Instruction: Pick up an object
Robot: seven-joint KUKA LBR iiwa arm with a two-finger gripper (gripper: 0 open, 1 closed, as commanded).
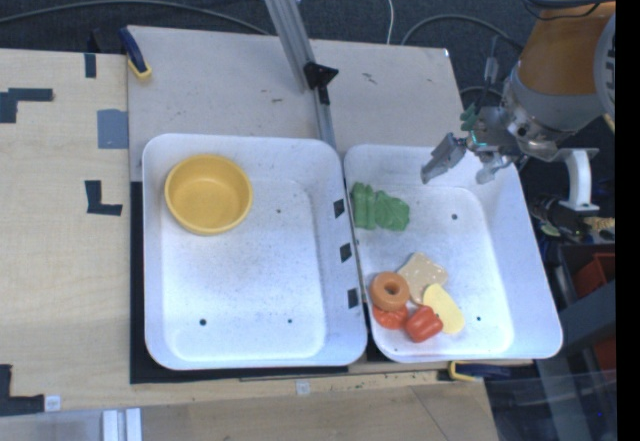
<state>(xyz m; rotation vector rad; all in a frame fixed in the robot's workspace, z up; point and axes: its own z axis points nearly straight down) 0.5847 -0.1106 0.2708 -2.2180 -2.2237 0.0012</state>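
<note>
Hand (464,161) hangs open-fingered above smooth white right bin (520,259).

Right bin (500,259): green leafy toy (379,209) lies near its left wall. Doughnut (389,289), cracker (421,273), red pepper (423,325) and yellow piece (445,309) cluster touching near the front.

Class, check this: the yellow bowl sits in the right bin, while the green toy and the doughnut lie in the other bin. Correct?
Not quite. The camera view shows the yellow bowl in the left bin; the green toy and doughnut lie in the other, right bin.
</note>
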